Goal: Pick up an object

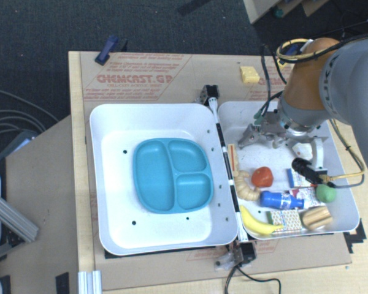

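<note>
Risk: the things in the right bin [349, 192] lie packed along its near edge, many touching or nearly so. A pincer coming down there could, in my judgement, catch two at once, or push one aside and close on nothing.
Risk, round things: the tomato [262, 176] and the green ball [325, 193] look likely to roll or squirt out from between two fingers.
Risk, flat things: the patterned packet [286, 220] lies low on the bin floor, beside the banana [256, 222], and may be hard to get under.
Pincer [276, 133]: it hangs over the far part of the right bin, near the wall shared with the left bin [110, 124]. Metal parts splay out below the wrist, but whether the fingers are spread or pressed together I cannot tell, and nothing can be seen between them.
Objects to pick: all in the right bin. Tomato near the middle, blue bottle [280, 199] just nearside of it, banana at the near left corner, tan block [316, 216] toward the near right corner, green ball by the right wall.
Left bin: holds a blue divided plate [172, 175] at its centre.
Stage: judged as approach; no object lifted yet.
</note>
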`<action>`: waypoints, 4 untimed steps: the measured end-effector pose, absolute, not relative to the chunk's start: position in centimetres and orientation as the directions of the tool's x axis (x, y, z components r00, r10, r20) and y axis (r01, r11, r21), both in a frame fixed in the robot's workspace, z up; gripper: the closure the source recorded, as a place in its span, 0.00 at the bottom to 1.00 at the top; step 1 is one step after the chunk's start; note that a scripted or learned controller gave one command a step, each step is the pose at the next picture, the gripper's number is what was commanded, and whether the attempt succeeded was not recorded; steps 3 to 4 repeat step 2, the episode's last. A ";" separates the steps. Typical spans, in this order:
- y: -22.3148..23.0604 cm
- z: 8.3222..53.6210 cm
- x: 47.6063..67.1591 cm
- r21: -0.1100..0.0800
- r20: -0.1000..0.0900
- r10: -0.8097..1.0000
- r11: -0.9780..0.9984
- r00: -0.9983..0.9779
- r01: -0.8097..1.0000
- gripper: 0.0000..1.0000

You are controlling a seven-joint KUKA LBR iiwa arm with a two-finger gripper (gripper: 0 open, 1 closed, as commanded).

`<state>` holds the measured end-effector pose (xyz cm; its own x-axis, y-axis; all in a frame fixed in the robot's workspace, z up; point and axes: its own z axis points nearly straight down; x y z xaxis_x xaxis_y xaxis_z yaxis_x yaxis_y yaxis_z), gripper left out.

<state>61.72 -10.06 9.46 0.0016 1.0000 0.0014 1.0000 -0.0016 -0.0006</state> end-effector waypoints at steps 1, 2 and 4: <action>-10.0 10.5 61.8 0.001 0.001 1.000 -0.002 0.002 1.000 1.00; -10.0 10.5 61.8 0.001 0.002 1.000 -0.002 0.002 1.000 0.00; -10.0 10.5 61.8 0.001 0.002 1.000 -0.002 0.002 1.000 0.00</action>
